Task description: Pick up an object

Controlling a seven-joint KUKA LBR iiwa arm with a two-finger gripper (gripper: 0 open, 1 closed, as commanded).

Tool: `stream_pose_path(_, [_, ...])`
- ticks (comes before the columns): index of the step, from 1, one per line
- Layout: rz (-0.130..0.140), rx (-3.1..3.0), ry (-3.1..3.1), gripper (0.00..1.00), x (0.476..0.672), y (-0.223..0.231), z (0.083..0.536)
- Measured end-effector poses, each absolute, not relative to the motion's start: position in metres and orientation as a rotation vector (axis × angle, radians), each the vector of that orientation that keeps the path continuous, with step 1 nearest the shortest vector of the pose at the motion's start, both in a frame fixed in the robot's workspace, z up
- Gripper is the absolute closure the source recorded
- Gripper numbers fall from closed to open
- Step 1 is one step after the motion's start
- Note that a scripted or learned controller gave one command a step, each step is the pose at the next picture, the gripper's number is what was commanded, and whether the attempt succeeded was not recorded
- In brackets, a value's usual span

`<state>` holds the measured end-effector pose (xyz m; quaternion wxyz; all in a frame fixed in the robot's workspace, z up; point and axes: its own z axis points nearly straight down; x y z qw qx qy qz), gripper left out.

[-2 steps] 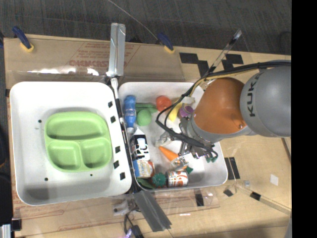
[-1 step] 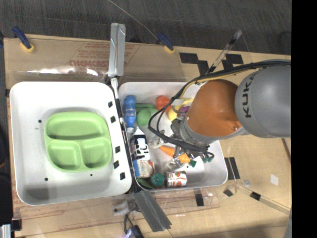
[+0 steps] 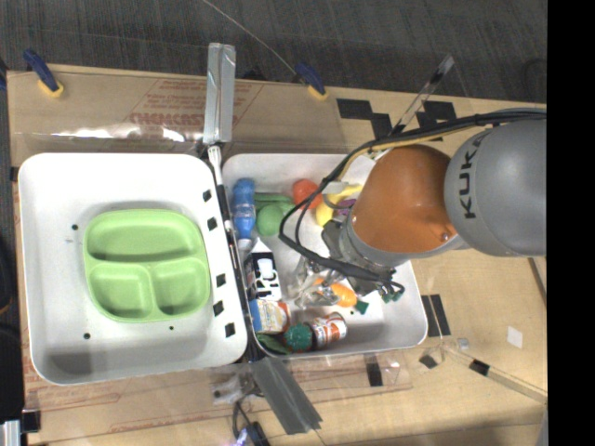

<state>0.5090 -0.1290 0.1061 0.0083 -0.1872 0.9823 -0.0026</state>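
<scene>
The right bin (image 3: 409, 319) holds a jumble of small objects: a blue bottle (image 3: 244, 207), a green ball (image 3: 272, 219), an orange-red ball (image 3: 304, 191), a yellow item (image 3: 327, 207), a dark package with white print (image 3: 265, 277), a small jar (image 3: 271, 316), a green-capped red bottle (image 3: 316, 333) and an orange piece (image 3: 343, 295). The arm's orange band and grey wrist hang over the bin's middle and hide much of it. The gripper (image 3: 325, 286) reaches down among crinkled clear wrapping and the orange piece.
The left bin (image 3: 46, 249) carries a green divided tray (image 3: 146, 265). A metal divider post (image 3: 220, 91) stands between the bins at the back. Black cables loop around the wrist above the right bin. Brown cardboard surrounds both bins.
</scene>
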Motion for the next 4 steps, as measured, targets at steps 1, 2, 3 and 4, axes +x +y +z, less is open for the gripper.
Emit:
stream_pose_path(1, [-0.012, -0.613, 3.071, 1.00, 0.543, -0.184, 0.234])
stream_pose_path(2, [0.007, -0.879, 3.019, 1.00, 0.612, -0.163, 0.141])
stream_pose_path(3, [-0.009, -0.902, 2.997, 1.00, 0.659, -0.144, 0.254])
stream_pose_path(4, [-0.006, -0.915, 2.998, 1.00, 0.658, -0.138, 0.299])
